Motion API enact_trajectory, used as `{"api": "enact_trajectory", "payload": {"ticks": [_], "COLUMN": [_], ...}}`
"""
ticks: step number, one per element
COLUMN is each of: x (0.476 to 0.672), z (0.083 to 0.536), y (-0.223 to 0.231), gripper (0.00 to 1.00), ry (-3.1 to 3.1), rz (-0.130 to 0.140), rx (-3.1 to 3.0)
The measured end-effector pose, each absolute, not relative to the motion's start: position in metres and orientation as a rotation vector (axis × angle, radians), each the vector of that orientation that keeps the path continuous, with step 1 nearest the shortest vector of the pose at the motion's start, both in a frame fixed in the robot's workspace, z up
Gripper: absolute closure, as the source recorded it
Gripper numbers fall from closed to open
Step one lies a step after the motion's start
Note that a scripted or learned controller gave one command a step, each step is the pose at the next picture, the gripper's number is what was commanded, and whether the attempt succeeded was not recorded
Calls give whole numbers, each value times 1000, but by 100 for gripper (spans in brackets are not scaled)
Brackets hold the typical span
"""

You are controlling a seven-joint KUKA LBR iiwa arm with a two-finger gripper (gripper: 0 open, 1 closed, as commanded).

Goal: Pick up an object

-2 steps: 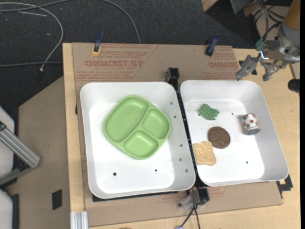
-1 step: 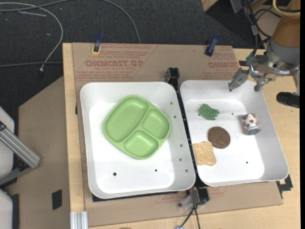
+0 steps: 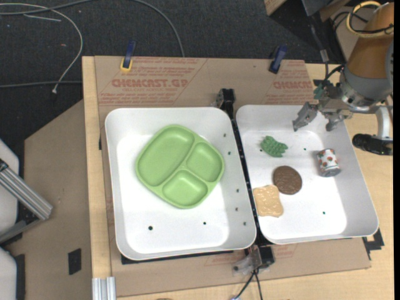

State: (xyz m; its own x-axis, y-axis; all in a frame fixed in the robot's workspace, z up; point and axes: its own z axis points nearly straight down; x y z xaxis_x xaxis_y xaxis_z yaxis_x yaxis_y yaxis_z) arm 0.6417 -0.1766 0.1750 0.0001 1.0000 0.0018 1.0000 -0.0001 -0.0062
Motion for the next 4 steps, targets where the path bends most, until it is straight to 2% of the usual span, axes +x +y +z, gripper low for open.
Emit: {"api": "enact_trajectory", "payload": {"ticks": [1, 2, 3, 4], "x": [631, 634, 627, 638], "z": [119, 135, 185, 242], "y": [-180, -180, -180, -176], "gripper": [0, 100, 100, 100], "ry": [-2216, -2223, -2225, -2229], "rz": [6, -3, -5, -7], "rx": [-2217, -2222, -2226, -2224]}}
